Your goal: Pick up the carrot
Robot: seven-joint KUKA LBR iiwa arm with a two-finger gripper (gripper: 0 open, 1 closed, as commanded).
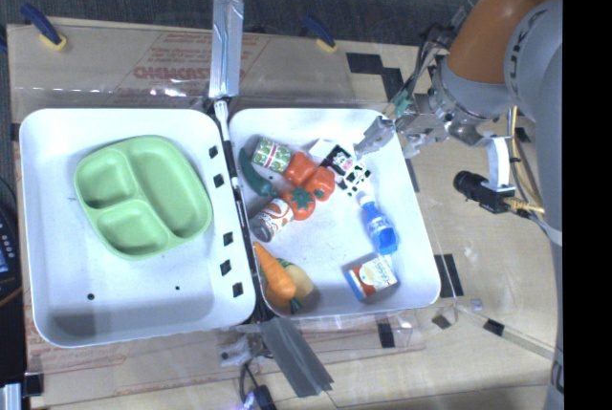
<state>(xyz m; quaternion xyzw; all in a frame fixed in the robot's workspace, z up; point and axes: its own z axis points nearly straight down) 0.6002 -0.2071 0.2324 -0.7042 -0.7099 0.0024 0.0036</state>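
The carrot is orange and lies in the near left corner of the right bin, tip pointing toward the dividing wall, touching a pale rounded item. My gripper hangs over the far right part of that bin, just above a black-and-white patterned item. It is well away from the carrot, up and to the right of it. Nothing shows between its fingers.
The right bin also holds a green-labelled can, orange-red toy vegetables, a red-and-white can, a blue bottle and a small carton. The left bin holds a green divided plate.
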